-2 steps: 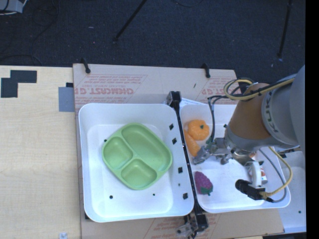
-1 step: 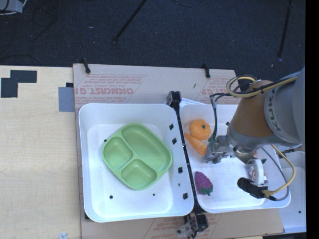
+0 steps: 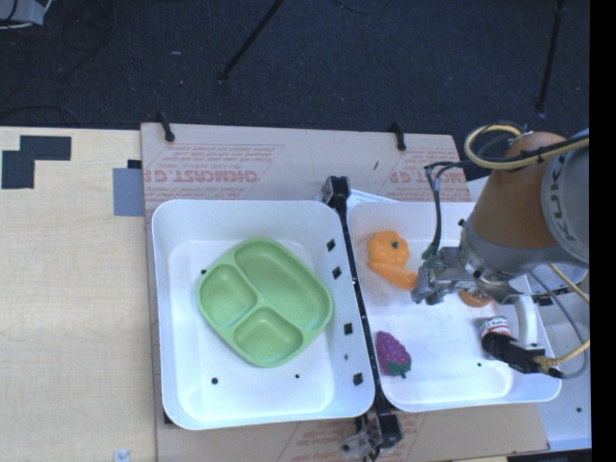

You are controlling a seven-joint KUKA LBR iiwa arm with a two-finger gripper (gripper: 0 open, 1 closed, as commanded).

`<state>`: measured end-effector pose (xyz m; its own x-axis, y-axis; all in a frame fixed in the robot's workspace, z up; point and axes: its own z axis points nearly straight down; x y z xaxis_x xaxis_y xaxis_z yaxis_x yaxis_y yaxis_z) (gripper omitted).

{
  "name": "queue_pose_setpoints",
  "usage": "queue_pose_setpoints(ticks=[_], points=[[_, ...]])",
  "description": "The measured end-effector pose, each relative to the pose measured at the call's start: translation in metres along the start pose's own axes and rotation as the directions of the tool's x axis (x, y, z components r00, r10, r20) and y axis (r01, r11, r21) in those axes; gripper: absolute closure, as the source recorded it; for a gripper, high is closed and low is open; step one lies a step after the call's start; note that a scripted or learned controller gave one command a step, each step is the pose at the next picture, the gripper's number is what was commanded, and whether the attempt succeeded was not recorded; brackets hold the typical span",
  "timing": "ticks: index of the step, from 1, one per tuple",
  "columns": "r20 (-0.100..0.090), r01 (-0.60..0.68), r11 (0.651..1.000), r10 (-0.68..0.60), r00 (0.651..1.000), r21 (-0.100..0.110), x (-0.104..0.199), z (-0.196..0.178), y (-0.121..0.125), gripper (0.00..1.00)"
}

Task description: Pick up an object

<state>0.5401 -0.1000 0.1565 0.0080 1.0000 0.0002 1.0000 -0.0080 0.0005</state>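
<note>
In the right bin (image 3: 452,383) an orange toy pepper (image 3: 388,249) lies near the back left, with an orange wedge (image 3: 397,277) just below it. A purple bunch of grapes (image 3: 392,352) rests near the bin's front left. My gripper (image 3: 428,285) hangs low over the bin's middle, right beside the wedge's right end. Whether it touches the wedge I cannot tell. A small orange round piece (image 3: 474,298) peeks out from under the wrist on the right.
The left bin (image 3: 183,383) bears a green divided plate (image 3: 264,300). A black divider (image 3: 348,296) runs between the two bins. Bare white floor lies in the right bin's front middle, between the grapes and the wrist.
</note>
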Motion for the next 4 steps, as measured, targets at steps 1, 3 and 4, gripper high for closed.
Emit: queue_pose_setpoints(ticks=[1, 3, 4], points=[[0.000, 0.008, 1.000, -0.008, 1.000, -0.002, 0.000, -0.061, 0.007, 1.00], [-0.002, 0.011, 1.000, -0.011, 1.000, 0.005, 0.038, -0.097, -0.001, 1.00], [-0.001, 0.011, 1.000, -0.011, 1.000, 0.006, 0.089, -0.089, -0.018, 1.00]])
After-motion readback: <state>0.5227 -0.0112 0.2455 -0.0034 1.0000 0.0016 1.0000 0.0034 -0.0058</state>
